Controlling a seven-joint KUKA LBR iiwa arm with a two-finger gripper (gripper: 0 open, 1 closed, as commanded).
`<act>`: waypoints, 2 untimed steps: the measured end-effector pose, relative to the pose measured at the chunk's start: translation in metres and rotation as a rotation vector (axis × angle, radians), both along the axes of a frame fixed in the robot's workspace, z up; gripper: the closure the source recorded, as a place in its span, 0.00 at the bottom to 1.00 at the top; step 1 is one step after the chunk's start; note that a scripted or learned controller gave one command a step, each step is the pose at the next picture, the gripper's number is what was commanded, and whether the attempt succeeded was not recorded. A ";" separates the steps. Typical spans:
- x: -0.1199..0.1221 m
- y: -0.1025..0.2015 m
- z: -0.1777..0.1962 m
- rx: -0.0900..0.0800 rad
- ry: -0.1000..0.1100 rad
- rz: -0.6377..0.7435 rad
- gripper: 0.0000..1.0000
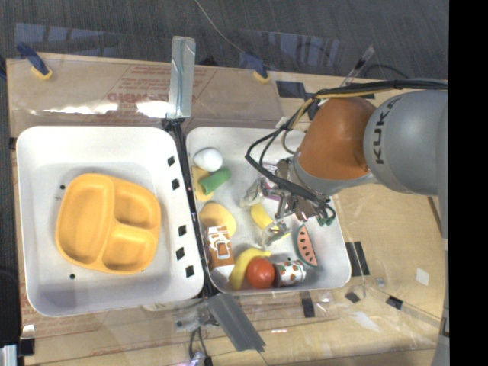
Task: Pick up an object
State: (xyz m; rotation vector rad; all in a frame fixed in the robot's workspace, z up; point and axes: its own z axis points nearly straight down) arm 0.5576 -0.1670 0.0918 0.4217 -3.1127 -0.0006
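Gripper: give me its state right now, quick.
Gripper: down in the right bin over the yellow toy; open or closed cannot be told, and nothing visibly held.

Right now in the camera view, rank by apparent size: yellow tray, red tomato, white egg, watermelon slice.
1. yellow tray, clearly largest.
2. red tomato and watermelon slice: look alike, not ranked.
3. white egg, slightly smaller.

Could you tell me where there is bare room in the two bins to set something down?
The left bin has bare floor all around the yellow tray, widest along its far and near edges. The right bin is crowded: egg, tomato, watermelon slice and gripper leave little floor.
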 end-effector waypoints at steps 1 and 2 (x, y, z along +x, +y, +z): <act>0.002 0.003 0.011 0.001 -0.002 0.009 1.00; 0.045 -0.011 0.055 -0.002 -0.006 -0.028 1.00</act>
